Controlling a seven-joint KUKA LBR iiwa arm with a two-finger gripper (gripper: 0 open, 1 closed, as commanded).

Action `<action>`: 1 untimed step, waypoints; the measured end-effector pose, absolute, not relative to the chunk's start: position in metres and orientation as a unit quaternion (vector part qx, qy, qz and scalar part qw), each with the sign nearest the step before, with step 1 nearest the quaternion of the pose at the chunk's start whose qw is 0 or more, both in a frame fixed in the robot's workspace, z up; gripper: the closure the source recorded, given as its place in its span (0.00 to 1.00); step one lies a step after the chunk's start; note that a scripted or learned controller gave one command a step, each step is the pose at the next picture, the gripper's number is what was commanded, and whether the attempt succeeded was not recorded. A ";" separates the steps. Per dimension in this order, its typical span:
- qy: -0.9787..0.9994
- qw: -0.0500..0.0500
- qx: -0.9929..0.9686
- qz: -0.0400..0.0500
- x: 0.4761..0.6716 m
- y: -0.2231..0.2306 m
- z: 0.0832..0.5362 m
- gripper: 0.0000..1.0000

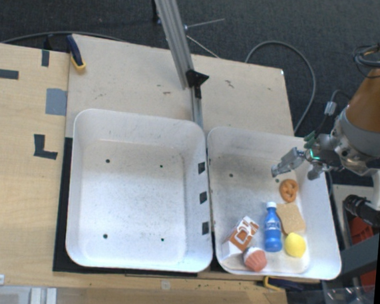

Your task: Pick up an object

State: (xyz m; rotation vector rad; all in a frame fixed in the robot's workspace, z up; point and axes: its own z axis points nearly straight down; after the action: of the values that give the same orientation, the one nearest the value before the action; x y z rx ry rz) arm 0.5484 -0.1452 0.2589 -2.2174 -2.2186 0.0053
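My gripper (300, 163) hangs over the right bin (243, 153), near its right side, with its fingers spread apart and nothing between them. Just below it lies a small orange cookie-like piece (289, 188). Further toward the bin's front corner sit a blue bottle with a white cap (273, 230), a tan block (293, 219), a yellow lemon-like ball (295, 245), an orange and white carton (243, 234) and a reddish round object (255, 259).
The left bin (133, 189) lies beside the right one, sharing a middle rim. A slanted metal pole (178, 36) rises behind the bins. Cables run across the dark floor at the back.
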 end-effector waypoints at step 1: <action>-0.708 0.000 -0.706 0.000 0.549 -0.145 0.261 0.00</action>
State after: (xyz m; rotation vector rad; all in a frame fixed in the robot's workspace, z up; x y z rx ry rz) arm 0.5492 -0.1452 0.2614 -2.2188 -2.2229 0.0013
